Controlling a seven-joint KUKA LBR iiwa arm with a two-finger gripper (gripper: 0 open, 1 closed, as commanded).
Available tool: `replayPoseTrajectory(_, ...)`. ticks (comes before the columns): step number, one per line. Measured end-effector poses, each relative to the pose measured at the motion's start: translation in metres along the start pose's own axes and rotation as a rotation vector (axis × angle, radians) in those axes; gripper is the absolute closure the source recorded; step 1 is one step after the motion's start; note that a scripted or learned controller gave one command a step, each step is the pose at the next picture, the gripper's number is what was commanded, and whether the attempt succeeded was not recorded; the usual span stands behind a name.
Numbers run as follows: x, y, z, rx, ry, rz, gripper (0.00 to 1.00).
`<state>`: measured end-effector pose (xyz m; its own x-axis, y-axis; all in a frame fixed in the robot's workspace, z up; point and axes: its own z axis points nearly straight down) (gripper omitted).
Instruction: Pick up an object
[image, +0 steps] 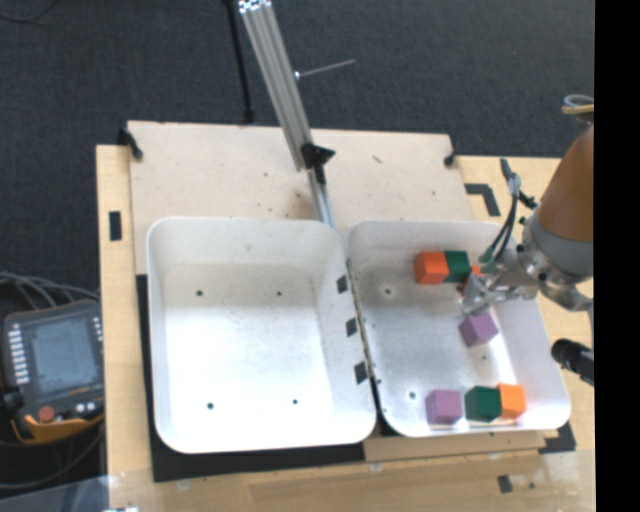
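— Nearest us, along the near edge of the right bin (530, 335), a purple block (443, 406), a green block (483, 402) and an orange block (512, 399) are sitting in a row.

— And the arm?

— The gripper (478, 296) is hanging over another purple cube (479, 328) near the bin's middle, with an orange cube (431, 267) and a green cube (457, 264) lying toward the far edge. I can't tell whether the claw is gaping or closed.

— What should it be doing?

— I'd say centring over that purple cube, squaring up to its tilted faces, then dropping straight down.
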<state>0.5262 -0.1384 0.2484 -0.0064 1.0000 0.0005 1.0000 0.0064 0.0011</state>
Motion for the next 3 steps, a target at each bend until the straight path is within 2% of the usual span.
replayPoseTrajectory(3, 0.160, 0.001, 0.014, 0.005, 0.002, -0.001, 1.00)
